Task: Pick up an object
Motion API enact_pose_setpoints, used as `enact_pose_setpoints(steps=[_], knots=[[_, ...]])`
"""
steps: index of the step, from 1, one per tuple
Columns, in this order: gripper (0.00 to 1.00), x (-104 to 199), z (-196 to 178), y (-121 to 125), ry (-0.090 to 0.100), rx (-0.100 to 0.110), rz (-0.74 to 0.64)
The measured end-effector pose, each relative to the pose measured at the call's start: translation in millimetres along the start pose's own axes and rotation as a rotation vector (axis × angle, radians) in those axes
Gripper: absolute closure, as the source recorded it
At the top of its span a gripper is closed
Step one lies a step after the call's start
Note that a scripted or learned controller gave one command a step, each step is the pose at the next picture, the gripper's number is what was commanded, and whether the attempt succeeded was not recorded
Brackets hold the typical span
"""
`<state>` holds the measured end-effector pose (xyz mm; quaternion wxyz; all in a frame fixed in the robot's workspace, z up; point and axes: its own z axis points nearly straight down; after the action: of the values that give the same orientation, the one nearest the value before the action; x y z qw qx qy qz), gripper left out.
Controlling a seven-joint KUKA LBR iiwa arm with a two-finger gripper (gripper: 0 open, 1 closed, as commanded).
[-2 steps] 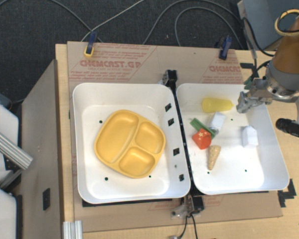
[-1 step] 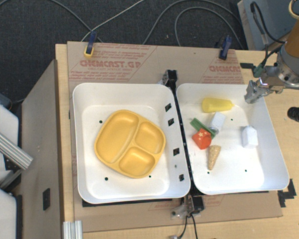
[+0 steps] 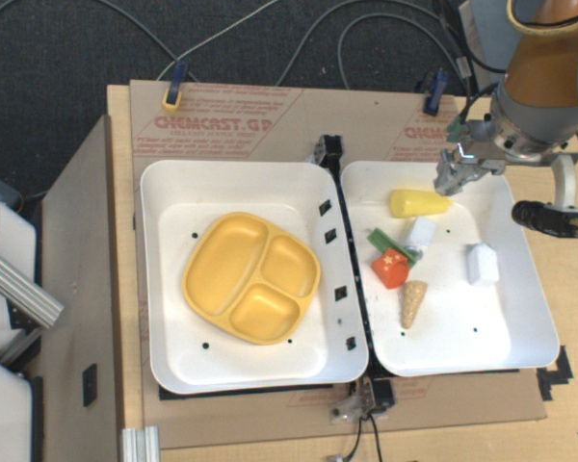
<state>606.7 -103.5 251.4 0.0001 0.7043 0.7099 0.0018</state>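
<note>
Two white bins sit on my counter (image 3: 125, 258): left bin (image 3: 164, 354) holds a yellow tray (image 3: 250, 277), while my hand (image 3: 450, 179) hovers above the right bin's (image 3: 520, 335) yellow piece (image 3: 419, 202), grip unreadable.

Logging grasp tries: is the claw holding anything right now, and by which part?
Nothing is held. The claw hangs just above the right end of the yellow piece in the right bin, with nothing between its fingers.
</note>
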Motion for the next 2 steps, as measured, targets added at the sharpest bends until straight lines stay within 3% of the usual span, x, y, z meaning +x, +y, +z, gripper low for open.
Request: enact_pose_setpoints(steps=[2], knots=[[1.00, 104.9, 2.1, 5.9, -0.001, 0.001, 0.002]])
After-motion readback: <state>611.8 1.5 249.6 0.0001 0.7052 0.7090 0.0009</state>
